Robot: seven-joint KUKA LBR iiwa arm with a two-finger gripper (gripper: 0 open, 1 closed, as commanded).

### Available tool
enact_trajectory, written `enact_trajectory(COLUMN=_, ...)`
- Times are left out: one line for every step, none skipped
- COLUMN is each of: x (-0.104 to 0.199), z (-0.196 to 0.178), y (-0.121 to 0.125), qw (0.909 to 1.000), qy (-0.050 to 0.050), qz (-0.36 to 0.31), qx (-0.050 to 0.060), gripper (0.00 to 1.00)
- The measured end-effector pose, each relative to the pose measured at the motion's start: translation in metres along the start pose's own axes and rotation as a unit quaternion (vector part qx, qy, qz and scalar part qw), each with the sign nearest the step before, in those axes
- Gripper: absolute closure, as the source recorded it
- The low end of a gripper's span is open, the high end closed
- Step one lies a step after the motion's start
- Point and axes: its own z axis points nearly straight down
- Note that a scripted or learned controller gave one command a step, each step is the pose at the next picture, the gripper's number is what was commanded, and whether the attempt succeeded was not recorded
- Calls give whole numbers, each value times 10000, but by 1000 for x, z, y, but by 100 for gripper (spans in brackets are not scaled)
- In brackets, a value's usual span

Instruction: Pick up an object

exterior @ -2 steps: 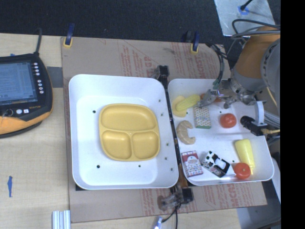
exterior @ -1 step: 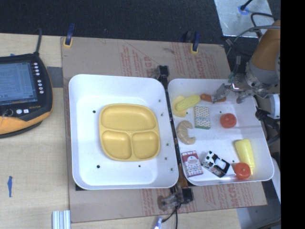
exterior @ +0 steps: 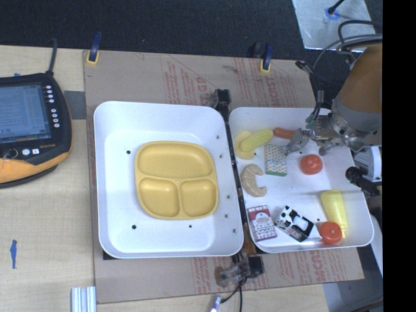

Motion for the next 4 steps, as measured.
enact_trajectory(x=-41, z=7, y=5, qw=10000, qy=1, qz=11, qx=-8, gripper=0)
enact_trajectory(x=-9, z=49, y=-23, qw=10000, qy=-16, qz=3, qx=-34, gripper=0)
enact_trajectory(x=-9, z=39, y=-24, qw=10000, qy=-16, qz=-18, qx=-12, gripper=100)
enact_trajectory(x=17, z=15, y=-67, qw=10000, qy=3, qz=-1, qx=4, gripper=100)
